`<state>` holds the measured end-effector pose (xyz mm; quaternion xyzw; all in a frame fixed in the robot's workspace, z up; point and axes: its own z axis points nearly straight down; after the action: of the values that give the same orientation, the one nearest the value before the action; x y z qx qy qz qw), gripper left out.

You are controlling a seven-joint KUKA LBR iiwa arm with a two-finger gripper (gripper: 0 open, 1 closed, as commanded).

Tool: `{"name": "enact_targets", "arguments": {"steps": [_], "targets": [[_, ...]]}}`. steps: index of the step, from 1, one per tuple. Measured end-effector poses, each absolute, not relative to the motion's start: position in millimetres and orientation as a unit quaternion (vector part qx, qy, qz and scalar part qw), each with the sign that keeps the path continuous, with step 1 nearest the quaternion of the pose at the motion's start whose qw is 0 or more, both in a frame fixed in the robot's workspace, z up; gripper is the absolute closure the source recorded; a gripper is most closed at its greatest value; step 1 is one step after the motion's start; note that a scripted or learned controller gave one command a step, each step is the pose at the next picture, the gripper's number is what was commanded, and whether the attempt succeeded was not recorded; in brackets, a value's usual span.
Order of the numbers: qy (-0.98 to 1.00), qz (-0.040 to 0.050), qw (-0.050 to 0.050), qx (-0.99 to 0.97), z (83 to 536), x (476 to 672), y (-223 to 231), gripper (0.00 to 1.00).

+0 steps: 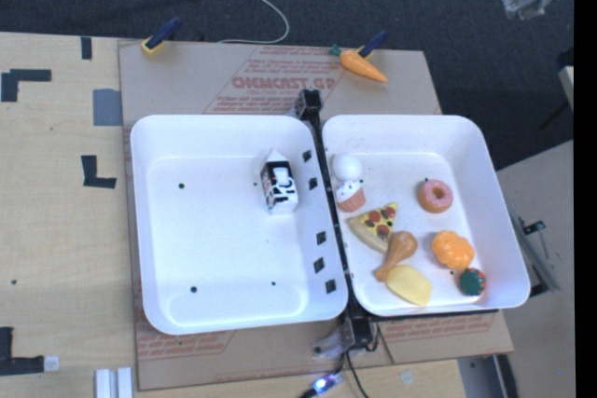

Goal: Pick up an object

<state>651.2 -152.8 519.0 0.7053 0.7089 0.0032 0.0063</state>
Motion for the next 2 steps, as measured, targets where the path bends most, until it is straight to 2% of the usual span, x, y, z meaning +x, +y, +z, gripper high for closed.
{"name": "enact_targets", "arguments": {"steps": [1, 2], "targets": [[0.708, -0.0023, -0.002, 0.707, 432.1, 669.0, -148.0, 1.0], [0.708, 0.0023, 0.005, 0.706, 541.4, 668.5, -155.0, 1.0]]}}
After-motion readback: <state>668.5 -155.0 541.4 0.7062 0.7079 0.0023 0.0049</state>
